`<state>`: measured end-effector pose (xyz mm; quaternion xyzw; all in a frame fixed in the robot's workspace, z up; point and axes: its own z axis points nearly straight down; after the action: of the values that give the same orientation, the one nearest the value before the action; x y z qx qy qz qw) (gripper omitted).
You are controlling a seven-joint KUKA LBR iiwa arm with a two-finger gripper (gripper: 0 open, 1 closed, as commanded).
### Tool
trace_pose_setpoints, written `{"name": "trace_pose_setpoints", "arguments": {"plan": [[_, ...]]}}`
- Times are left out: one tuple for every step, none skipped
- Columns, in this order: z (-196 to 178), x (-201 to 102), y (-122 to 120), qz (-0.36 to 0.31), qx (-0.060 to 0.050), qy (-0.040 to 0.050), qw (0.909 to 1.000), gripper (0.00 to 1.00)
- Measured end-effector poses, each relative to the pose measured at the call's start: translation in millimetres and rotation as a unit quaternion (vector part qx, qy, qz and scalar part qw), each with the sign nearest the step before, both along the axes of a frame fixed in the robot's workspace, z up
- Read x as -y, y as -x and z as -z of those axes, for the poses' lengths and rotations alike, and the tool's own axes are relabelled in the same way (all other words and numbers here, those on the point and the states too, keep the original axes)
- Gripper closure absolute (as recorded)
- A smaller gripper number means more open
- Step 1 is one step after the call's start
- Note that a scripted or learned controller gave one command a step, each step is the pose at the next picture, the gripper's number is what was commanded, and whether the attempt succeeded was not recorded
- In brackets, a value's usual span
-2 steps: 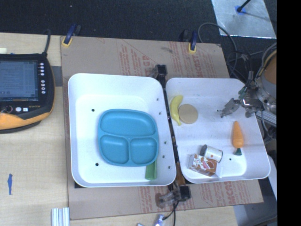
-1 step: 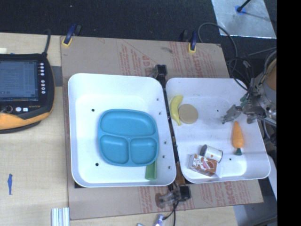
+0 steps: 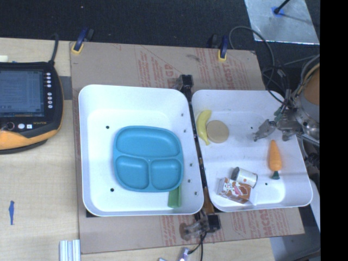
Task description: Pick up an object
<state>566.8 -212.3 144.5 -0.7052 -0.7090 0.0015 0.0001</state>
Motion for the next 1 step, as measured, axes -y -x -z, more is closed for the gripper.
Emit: {"name": "trace_pose_setpoints", "arguments": {"plan": [[-2.1, -0.6, 14.1, 0.0, -0.001, -0.0008, 1.0, 0.0]]}}
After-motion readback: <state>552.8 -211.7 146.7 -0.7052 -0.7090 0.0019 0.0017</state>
